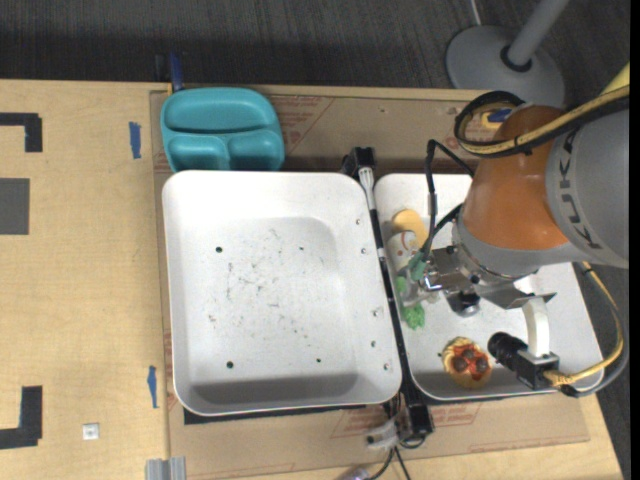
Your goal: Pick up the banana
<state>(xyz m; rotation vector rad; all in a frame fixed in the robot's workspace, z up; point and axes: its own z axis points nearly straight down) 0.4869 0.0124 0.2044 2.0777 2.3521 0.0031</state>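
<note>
A pale yellow piece, which looks like the banana (405,225), lies at the left edge of the right bin (570,313), near its back; the arm partly covers it. My gripper (425,276) hangs low over the left part of that bin, just in front of the banana and beside a green item (411,303). The grey arm with its orange band (510,193) covers much of the bin's middle and back.
A red and yellow object (466,360) lies near the right bin's front edge. The left bin (270,288) stands right beside it, with a black divider (385,278) between them. A teal tray (221,128) sits behind the left bin. Cables loop around the arm.
</note>
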